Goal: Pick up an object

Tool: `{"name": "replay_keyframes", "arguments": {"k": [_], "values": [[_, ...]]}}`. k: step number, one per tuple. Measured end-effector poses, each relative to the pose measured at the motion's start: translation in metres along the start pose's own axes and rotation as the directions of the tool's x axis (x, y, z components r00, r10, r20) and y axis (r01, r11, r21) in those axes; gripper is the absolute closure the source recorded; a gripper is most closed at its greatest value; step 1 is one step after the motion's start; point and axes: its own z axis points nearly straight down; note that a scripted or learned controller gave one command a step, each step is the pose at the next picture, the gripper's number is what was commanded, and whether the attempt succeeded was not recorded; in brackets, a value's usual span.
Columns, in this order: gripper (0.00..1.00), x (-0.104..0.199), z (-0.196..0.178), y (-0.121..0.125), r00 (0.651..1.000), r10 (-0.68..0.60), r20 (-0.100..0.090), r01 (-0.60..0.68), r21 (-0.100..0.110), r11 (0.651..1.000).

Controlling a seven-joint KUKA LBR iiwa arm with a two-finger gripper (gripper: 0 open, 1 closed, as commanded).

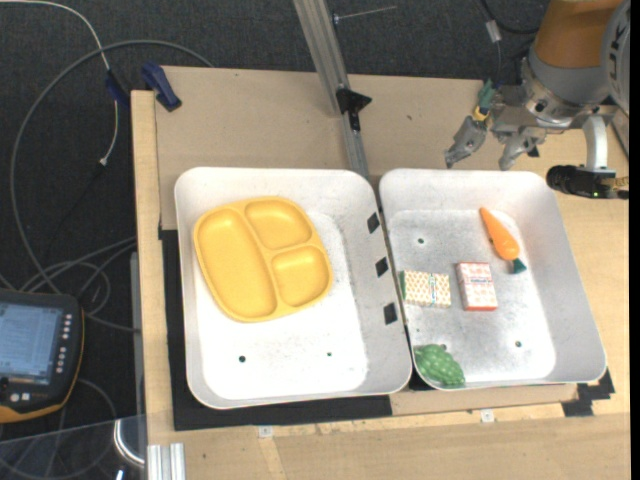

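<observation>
Above the far edge of the right bin, hovering clear of the bin floor with the gripper hanging over bare bench just beyond the rim; fingers spread apart, nothing between them, so standing ready for a descent rather than carrying anything. Reaching in from the right side, orange band high at the far right corner of the bench.

Inside the right bin, lying loose and well apart from one another, hence offering separate approach paths:
- carrot, resting near the far right corner, slanted, green tip pointing toward the near edge; nearest candidate to the gripper
- red-and-white box, lying flat near the middle of the bin
- patterned packet, lying flat just beside the box, toward the left wall
- green leafy item, sitting against the near left corner, partly over the rim; judged awkward for a top-down grasp because of the wall

Inside the left bin, occupying the far left portion: yellow divided plate, lying flat, compartments facing up; wide and shallow, so judged a poor fit for a two-finger pinch.

Judging the task as not yet begun: no object lifted, all items resting on bin floors. Requiring next a shift toward the near side and a descent over a chosen item, most likely the carrot, with fingers straddling its narrow axis
</observation>
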Motion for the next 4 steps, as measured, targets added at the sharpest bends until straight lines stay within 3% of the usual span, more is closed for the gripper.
{"name": "replay_keyframes", "arguments": {"k": [1, 2, 4], "values": [[0.00, 0.000, 0.000, 0.000, 1.000, 0.000, 0.000, 0.000, 0.000, 1.000], [0.00, 0.005, 0.053, -0.010, 1.000, 0.002, -0.001, -0.002, 0.006, 1.000], [0.00, 0.006, 0.160, -0.004, 1.000, 0.001, -0.001, -0.001, 0.006, 1.000]]}}
